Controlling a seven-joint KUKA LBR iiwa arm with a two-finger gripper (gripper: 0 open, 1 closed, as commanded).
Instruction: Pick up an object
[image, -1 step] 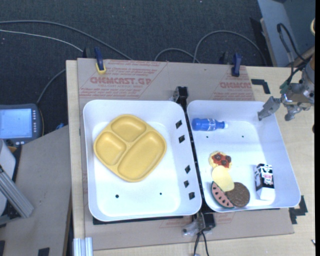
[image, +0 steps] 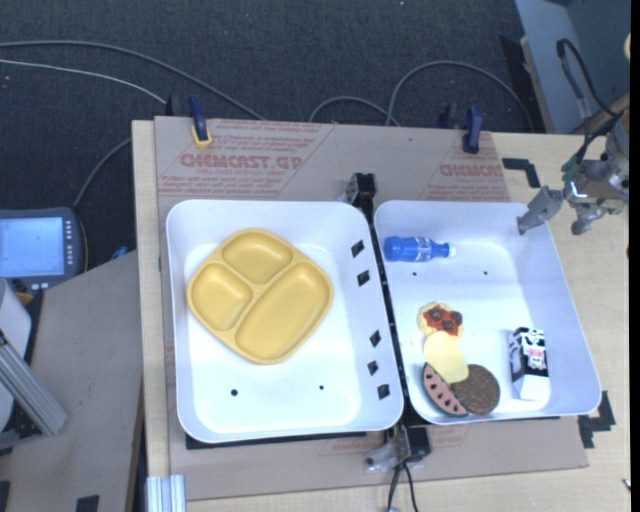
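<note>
My gripper (image: 560, 213) hangs at the far right, over the right bin's (image: 500, 232) back right rim, with its two fingers spread open and nothing between them. In that bin a blue bottle (image: 418, 248) lies on its side near the back left. A small pizza-like piece (image: 441, 319), a yellow piece (image: 446, 355), a watermelon slice (image: 438, 392) and a brown disc (image: 479, 390) crowd the front middle. A black-and-white milk carton (image: 529, 363) lies at the front right. All of these are well left of and nearer than the gripper.
A yellow divided plate (image: 262, 295) lies in the left bin (image: 300, 400). Blue clamps (image: 200, 120) (image: 471, 130) grip the board's back edge. Cables run behind the bench, and a small screen (image: 35, 242) stands at the left.
</note>
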